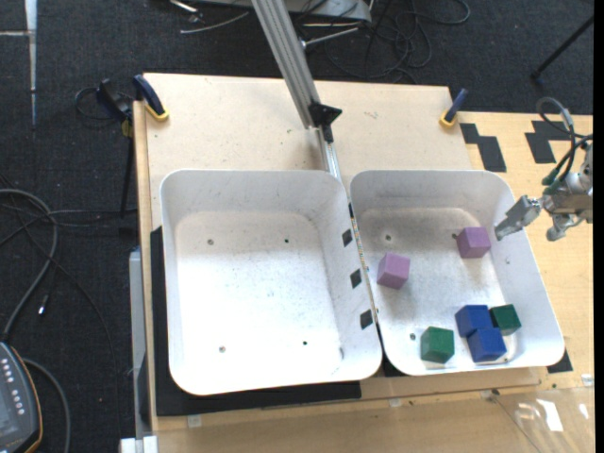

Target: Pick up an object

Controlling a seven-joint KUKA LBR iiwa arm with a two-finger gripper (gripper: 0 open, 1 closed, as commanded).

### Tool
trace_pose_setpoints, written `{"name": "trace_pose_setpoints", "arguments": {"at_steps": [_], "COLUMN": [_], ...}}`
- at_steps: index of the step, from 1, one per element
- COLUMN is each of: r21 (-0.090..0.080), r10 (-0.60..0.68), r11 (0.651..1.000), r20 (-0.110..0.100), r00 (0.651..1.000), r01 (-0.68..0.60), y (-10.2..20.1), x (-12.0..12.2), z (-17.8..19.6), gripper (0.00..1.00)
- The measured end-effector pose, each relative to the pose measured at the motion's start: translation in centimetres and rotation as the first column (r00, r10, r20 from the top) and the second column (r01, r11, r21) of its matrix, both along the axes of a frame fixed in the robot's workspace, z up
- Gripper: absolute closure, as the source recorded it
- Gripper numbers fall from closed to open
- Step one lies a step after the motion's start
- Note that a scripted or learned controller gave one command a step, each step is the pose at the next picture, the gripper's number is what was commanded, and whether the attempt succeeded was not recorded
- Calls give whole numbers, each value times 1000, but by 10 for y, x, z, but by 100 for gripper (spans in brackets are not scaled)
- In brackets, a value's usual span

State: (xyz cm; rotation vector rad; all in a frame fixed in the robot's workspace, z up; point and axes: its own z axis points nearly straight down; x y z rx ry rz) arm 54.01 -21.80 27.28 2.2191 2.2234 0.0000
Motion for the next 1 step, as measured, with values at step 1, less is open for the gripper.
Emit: {"name": "trace_pose_setpoints", "arguments": {"at_steps": [1], "r21": [1], "r10": [3], "r11": [1000], "r20": [-1], "r00": [1000], "r01": [-3], "y": [-4], "x": [121], "z": [-182], "gripper": [0]}}
